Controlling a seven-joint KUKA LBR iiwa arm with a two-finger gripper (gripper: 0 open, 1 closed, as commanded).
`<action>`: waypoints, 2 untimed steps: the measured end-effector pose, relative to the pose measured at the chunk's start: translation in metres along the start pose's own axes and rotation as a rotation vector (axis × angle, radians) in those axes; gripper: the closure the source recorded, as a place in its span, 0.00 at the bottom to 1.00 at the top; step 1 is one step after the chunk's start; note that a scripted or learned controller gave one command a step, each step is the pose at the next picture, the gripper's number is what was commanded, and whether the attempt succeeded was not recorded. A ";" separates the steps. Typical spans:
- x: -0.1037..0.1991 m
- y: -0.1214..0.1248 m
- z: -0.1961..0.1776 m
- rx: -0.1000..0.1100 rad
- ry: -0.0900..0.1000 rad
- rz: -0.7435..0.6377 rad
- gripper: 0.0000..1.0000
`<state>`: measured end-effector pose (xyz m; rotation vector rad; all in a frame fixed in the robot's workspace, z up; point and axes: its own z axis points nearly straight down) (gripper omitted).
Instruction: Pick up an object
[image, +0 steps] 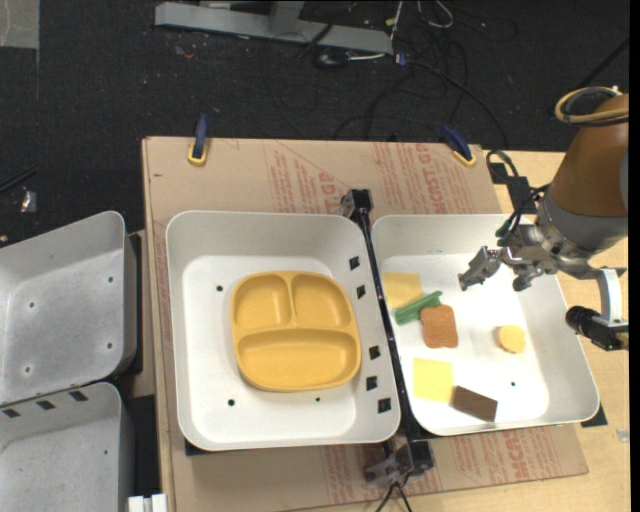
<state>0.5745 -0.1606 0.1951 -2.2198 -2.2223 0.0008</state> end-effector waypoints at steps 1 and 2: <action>-0.001 -0.008 0.062 0.005 0.001 0.003 0.00; -0.001 -0.007 0.104 -0.001 0.001 0.003 0.00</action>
